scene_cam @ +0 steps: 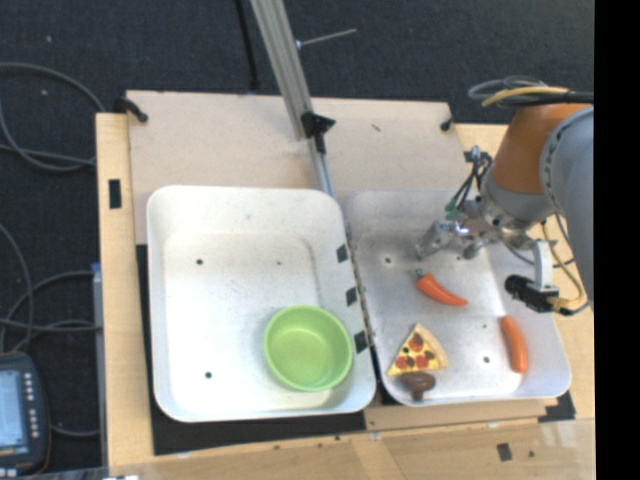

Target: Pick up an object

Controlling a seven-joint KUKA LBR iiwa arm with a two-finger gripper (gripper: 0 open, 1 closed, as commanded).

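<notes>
Camera view. Nearest the camera, along the lower edge of the frame, runs the front lip of the tabletop (440, 448), bare wood-coloured board. Just above it sit the two bins. The left bin (200, 258) holds a green bowl (308, 346) in its lower right corner. The right bin (390, 218) holds three items: a pizza-slice toy (417, 353) at lower centre, a sausage-shaped orange piece (514, 343) at lower right, and a carrot (440, 289) near the middle.

The hand (447, 240) is at the upper right of the right bin, below the orange band of the arm (530, 158). Its finger opening cannot be determined, and nothing is seen gripped in it.

Governing relation: the carrot lies just below and slightly left of the hand, the closest of the three items. Its long axis runs from upper left to lower right, leafy tip toward the upper left. In my judgement it is the likeliest pick.

No brands, labels or legible writing are observed.
</notes>
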